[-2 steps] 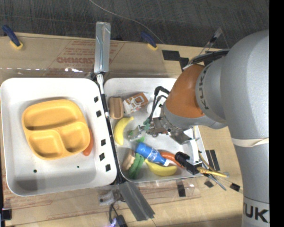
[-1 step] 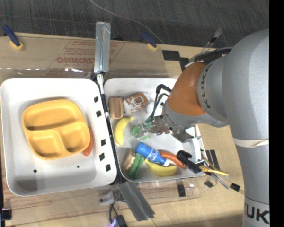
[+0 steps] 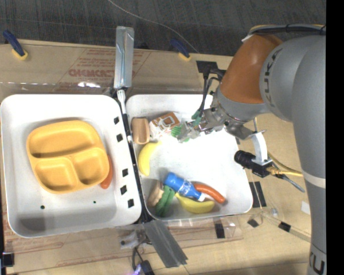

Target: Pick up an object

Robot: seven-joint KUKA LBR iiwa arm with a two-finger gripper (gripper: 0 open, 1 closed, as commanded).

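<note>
Over the right bin: the end effector [image 3: 190, 129] is held low above the upper middle of the right bin [image 3: 229, 171], beside a small green-and-white item [image 3: 178, 132]; whether it is apart or together cannot be told, and nothing is seen gripped.
Candidate thing: the small green-and-white item, near the bin's upper edge, is judged light and perhaps crinkly; a pinch across its narrow width is suggested.
Neighbours: a tan cylinder [image 3: 140, 130] and an orange-and-white packet [image 3: 166, 121] are seen just beside it, so a crowded grasp is likely.
Yellow piece: a banana-like toy [image 3: 146, 157] is laid by the divider, smooth, rigid and probably slippery.
Lower cluster: a blue bottle [image 3: 180, 185], an orange carrot shape [image 3: 212, 192], a yellow curved toy [image 3: 196, 205] and a green piece [image 3: 166, 201] are piled touching; all are judged hard plastic, light, rounded.
Left bin: a yellow divided tray [image 3: 66, 156] is seated in the left bin [image 3: 17, 211], stiff, glossy, awkwardly wide.
Desk: brown card [image 3: 57, 62] is laid under both bins.
</note>
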